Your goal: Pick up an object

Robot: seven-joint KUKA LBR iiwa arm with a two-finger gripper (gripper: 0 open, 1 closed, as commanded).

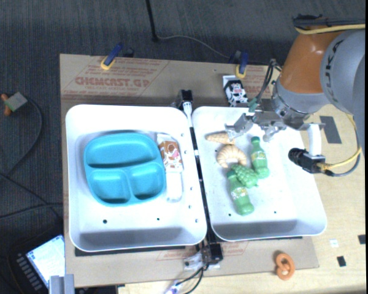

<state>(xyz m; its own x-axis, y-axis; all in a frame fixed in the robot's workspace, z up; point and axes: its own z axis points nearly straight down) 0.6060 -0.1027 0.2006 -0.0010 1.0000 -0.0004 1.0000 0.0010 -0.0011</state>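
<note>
The two-finger gripper hovers at the right white bin's far rim, fingers apart, nothing between them, poised over its pick. Just below lie a tan croissant-shaped toy and green plastic bottles, clustered within reach.

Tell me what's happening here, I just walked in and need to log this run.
A KUKA arm reaches in from the right, its gripper over the back of the right bin. Below it lie a croissant, a bread roll, two green bottles and a green toy. Nothing shows between its fingers. The left bin holds a blue divided tray and a packet.
</note>
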